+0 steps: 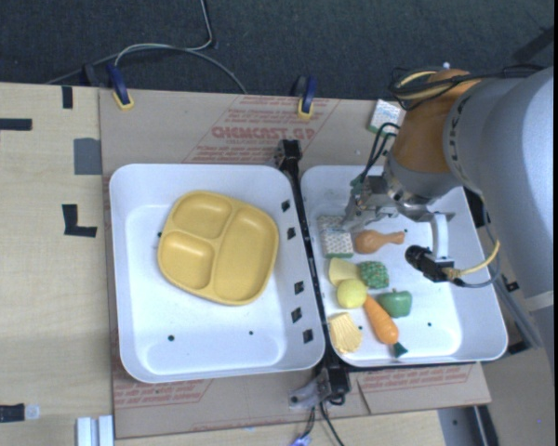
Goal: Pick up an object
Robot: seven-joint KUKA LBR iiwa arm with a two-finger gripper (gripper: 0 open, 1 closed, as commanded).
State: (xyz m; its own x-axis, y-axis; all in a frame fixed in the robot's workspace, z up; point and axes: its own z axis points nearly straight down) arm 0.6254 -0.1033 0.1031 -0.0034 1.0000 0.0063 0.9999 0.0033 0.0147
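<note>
Reaching down into the right white bin (474,337), the tool (358,210) hangs low over the bin floor; whether it is apart or together cannot be told. Just below it lie a ridged grey waffle piece (338,241) and a smooth tan drumstick (379,241). Farther below sit a yellow lemon (351,293), bumpy green broccoli (373,274), a green pepper (396,302), a tapered orange carrot (381,321) and ribbed corn (345,332). Well left of the tool, the other bin (139,342) holds a glossy yellow divided plate (218,246).
</note>
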